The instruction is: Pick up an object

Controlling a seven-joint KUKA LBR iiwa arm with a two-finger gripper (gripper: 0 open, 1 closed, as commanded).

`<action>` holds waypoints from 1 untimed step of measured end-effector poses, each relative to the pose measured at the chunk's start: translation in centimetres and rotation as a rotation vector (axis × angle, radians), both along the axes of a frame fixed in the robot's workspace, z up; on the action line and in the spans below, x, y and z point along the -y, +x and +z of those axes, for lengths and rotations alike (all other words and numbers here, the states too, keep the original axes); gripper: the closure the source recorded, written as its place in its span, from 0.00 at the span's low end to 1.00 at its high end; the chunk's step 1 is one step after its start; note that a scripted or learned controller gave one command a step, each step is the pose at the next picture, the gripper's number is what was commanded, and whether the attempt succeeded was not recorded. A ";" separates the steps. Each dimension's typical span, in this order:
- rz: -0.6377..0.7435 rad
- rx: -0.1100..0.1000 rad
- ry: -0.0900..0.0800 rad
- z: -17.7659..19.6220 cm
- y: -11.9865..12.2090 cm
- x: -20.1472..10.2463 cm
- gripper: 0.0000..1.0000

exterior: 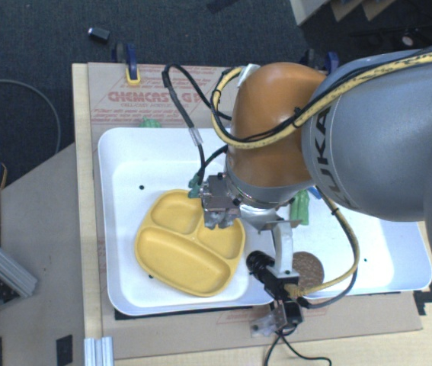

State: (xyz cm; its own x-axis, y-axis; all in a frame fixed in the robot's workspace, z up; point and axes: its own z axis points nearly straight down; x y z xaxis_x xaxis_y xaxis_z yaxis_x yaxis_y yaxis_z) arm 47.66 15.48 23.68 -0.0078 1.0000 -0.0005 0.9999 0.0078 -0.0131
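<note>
A yellow divided plate (185,250) lies in the left white bin (120,204), toward its front right. My gripper (219,213) hangs straight below the orange wrist band, right over the plate's far right compartment; the wrist hides most of it. I cannot tell whether it touches the plate. A green object (301,208) pokes out from behind the arm in the right bin (398,269), and a brown round disc (308,268) lies near that bin's front edge.
The big grey arm covers most of the right bin. Black and yellow cables loop around the wrist and trail down past the front bin wall. A cardboard sheet (147,90) lies under both bins.
</note>
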 end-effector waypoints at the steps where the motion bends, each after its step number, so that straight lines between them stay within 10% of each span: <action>1: -0.006 0.033 0.008 21.0 0.4 0.6 1.00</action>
State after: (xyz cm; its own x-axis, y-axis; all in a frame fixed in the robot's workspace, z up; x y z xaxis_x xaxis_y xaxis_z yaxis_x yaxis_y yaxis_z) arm 48.06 14.83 44.70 -0.0022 1.0000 0.0071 0.9998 0.0020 0.0199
